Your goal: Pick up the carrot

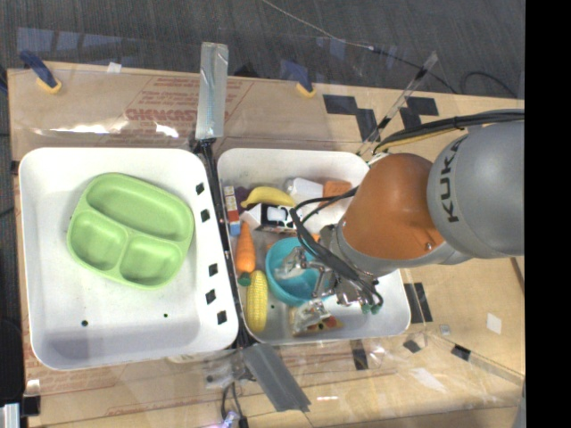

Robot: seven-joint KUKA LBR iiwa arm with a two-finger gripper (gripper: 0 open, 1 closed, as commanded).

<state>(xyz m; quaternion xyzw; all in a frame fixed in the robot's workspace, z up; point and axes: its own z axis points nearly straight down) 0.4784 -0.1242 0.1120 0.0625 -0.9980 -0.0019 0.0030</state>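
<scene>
From the overhead camera view, the carrot lies lengthwise along the left wall of the right bin, just above the corn cob and below a banana. The gripper sits low in the same bin, beside a blue cup — well apart from the carrot — and its fingers' state cannot be told. The left bin holds a green divided plate

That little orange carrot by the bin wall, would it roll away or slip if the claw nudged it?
The carrot looks rounded and tapered, so a nudge would probably roll it in a curve. It lies against the right bin's left wall beside the corn, which likely limits rolling. Its smooth toy-like surface may slip between fingers.
</scene>
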